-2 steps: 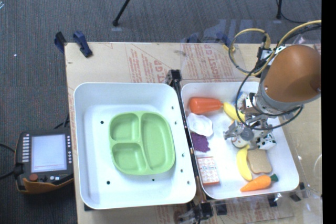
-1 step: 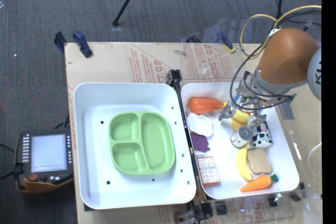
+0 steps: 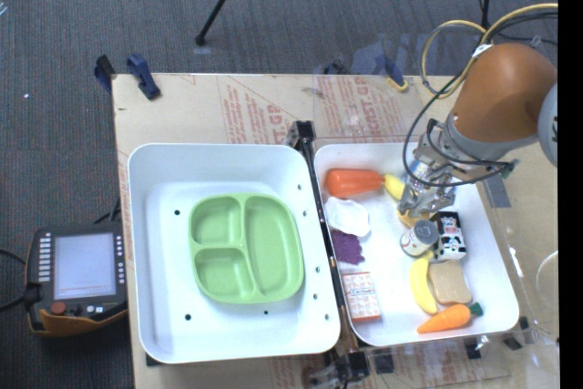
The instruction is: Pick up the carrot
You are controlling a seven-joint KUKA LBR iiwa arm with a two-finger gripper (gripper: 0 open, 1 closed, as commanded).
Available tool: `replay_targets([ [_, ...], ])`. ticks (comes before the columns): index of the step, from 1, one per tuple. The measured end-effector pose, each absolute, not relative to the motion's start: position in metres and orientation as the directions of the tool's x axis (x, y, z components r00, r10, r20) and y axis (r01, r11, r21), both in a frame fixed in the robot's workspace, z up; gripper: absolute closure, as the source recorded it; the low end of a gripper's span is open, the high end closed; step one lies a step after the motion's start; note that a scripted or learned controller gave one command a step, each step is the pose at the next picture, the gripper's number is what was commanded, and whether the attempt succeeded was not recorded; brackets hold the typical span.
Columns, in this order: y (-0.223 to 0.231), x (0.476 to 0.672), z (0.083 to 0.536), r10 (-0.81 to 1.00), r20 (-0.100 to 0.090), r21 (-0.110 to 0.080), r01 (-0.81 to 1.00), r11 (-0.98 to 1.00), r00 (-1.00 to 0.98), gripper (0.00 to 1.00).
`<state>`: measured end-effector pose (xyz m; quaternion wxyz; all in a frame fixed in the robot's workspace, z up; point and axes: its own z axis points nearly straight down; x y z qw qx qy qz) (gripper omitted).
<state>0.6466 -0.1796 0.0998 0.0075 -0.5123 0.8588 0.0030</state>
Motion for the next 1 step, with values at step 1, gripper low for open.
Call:
replay_targets([
  [1,-0.1732,0.595,0.0872,-0.965,-0.007,0.001,-0.965,0.263,-0.263,1.0],
])
